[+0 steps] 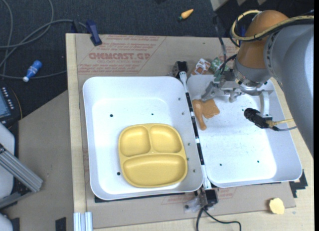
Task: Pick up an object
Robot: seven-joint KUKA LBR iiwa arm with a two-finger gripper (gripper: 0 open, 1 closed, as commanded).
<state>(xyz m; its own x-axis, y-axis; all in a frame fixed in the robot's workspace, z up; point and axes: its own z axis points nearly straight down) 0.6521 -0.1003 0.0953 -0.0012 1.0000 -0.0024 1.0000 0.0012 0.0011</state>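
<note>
Brown-topped bench point(124, 55) under two white bins point(99, 93), tan piece point(207, 110) right of yellow plate point(152, 155), your gripper point(219, 95) farther right, fingers point(208, 94) spread apart.

Red print on the brown board point(119, 55) behind the left bin point(99, 95) — reads "CHEMCAST GP", last letters probably so, finer red lines above and below — too small to read

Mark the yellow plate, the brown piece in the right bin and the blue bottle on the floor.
Plate point(152, 167), camera view, lower compartment.
Brown piece point(206, 111), camera view, its middle.
Bottle point(34, 68), camera view, its body.
</note>
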